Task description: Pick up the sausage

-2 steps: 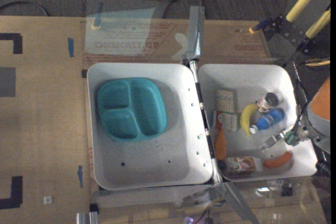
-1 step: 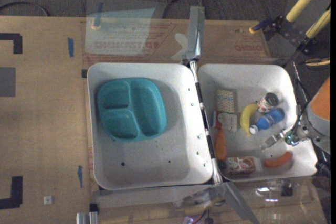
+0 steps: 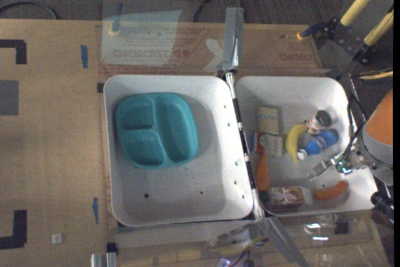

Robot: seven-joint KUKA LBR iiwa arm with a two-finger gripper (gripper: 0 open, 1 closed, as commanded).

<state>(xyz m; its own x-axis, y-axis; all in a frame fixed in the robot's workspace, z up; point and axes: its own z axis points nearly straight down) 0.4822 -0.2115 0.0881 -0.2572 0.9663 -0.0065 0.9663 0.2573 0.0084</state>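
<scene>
I see the sausage (image 3: 330, 191) lying flat near the front right corner of the right bin (image 3: 299, 85), beside a small carton (image 3: 289, 196). The hand (image 3: 329, 166) hovers just above the sausage; I cannot tell whether it is apart or together. Further back lie a banana (image 3: 294, 141) and a blue bottle (image 3: 319, 142). The left bin (image 3: 165, 194) holds a teal divided plate (image 3: 156, 129)
</scene>
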